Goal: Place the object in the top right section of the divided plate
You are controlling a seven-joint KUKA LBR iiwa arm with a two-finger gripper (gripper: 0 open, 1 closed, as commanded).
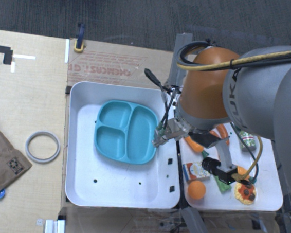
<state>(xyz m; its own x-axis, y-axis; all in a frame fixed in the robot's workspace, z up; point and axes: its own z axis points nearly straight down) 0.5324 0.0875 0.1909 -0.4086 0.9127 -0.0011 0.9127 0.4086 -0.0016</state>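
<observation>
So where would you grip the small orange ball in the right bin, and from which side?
Take the orange ball across its widest middle, coming straight down from above. It is round, so no side grips better, but a packet sits close above it and the bin wall to its left, leaving the top freest.

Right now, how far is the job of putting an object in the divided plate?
Nothing looks placed yet: the light blue divided plastic plate in the left white bin has bare sections. The hand is at its right rim. An orange ball lies in the right bin.
</observation>
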